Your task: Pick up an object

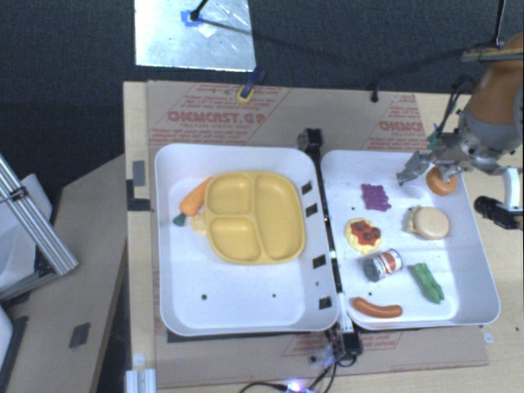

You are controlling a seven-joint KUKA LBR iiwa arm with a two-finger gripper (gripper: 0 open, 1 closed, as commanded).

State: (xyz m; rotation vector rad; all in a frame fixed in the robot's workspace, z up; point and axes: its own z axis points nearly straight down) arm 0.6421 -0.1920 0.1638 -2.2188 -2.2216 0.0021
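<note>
A red-orange toy sausage (377, 308) lies at the right bin's (483, 289) near edge; my gripper (426, 169) hovers with fingers spread beside an orange round piece (442, 182).

2 white bins (246, 309): smooth plastic, slight sheen. Yellow tray (250, 217), left of the gripper (432, 164): matt moulded plastic. Sheet under the bins (221, 115): brown printed cardboard, matt. Can (383, 264) below the gripper: shiny metal ends, paper label. Square plate (195, 21) far to the upper left: dull brushed metal. Gripper body: grey metal, matt.
</note>
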